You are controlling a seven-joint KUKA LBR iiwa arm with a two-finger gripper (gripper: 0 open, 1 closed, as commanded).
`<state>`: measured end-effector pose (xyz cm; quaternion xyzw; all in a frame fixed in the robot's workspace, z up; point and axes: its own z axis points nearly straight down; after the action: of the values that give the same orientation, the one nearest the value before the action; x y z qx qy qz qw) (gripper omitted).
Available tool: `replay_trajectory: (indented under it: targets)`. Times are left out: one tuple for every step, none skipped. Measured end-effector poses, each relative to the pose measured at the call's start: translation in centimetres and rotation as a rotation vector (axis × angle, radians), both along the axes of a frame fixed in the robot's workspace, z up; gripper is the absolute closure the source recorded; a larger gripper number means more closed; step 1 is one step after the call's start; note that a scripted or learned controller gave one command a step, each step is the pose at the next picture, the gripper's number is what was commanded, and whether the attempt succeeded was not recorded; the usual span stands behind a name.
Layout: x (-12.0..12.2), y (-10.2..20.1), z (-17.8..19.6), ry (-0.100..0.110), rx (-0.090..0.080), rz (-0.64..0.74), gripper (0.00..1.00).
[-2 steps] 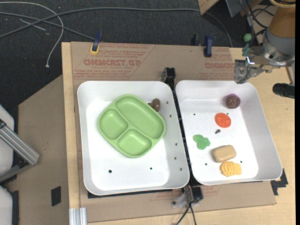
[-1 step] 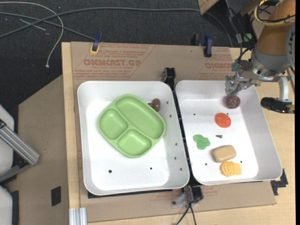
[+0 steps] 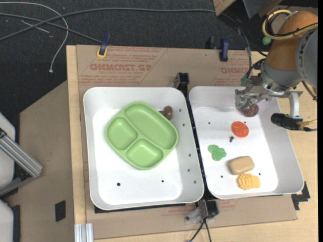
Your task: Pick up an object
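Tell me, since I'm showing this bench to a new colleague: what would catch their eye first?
Likely the green divided plate, lying tilted in the left bin with a small brown object at its upper edge. Next, the arm's gripper low over the right bin's far end, with an orange-red piece, green piece, tan piece and yellow piece nearer the camera.

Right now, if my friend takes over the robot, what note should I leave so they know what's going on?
Claw: low over the far end of the right bin, with a small dark reddish thing at its tips. I cannot tell if it is gripped or just under the tips.
Right bin: orange-red round piece, green leafy piece, tan block, yellow corn-like piece.
Left bin: green divided plate, small brown thing at its far edge.
Done: the arm is down at an object.
Left: confirm the grip and lift it out.
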<state>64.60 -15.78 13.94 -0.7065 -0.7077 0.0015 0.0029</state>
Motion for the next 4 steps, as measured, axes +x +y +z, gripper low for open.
replay_trajectory:
  targets:
    - [-0.1, 0.1, -5.3, 0.001, 0.000, 0.000, 0.00]
    - [0.2, 0.1, -3.7, -0.008, -0.002, 0.000, 1.00]
    - [0.6, -0.5, 2.7, -0.015, -0.004, -0.001, 1.00]
    - [0.8, 0.6, 8.5, -0.015, -0.004, 0.001, 1.00]
